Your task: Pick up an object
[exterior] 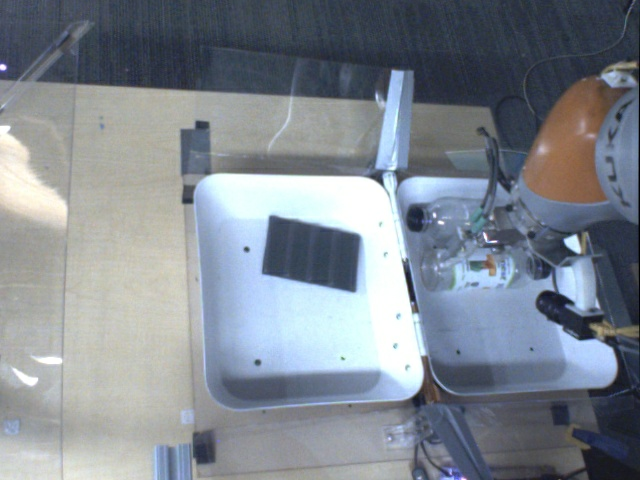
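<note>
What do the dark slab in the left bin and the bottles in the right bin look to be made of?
Dark slab: matte, ridged, probably foam or rubber; no glare. Bottles: clear plastic, likely; see-through walls, bright highlights, one with a label. Left bin: smooth white plastic, seemingly.

I see 2 shallow white bins side by side on a pale wooden bench (pixel 110 268). The left bin (pixel 225 368) holds 1 dark ribbed rectangular pad (pixel 311 253), lying flat and slightly tilted in the bin's upper half. A clear plastic panel (pixel 330 108) stands behind the left bin, with a grey metal post (pixel 393 118) at its right end. Beyond the bench lies dark carpet (pixel 300 8).
</note>
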You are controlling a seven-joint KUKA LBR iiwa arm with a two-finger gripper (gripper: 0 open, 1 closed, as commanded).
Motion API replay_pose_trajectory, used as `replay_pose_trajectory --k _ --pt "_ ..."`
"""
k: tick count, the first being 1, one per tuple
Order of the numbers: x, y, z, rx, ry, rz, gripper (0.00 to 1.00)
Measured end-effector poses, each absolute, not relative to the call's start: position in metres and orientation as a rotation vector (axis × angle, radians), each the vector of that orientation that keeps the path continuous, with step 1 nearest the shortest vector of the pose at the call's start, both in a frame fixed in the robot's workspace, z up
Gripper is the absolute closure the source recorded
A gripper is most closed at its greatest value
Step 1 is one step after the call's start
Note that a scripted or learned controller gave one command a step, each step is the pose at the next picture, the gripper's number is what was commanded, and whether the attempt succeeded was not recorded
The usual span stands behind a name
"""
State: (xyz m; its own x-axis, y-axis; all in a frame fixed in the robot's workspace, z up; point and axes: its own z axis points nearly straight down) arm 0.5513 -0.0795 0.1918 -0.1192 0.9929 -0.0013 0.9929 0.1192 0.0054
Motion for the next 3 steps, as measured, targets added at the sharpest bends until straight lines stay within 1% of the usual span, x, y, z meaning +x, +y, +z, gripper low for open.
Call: replay_pose_trajectory --k 1,2,3 --pt "0.591 -0.132 0.147 1.982 2.393 0.032 0.00" --pt "0.616 -0.143 0.132 1.888 2.501 0.023 0.00" --pt "0.617 -0.142 0.132 1.847 2.526 0.020 0.00"
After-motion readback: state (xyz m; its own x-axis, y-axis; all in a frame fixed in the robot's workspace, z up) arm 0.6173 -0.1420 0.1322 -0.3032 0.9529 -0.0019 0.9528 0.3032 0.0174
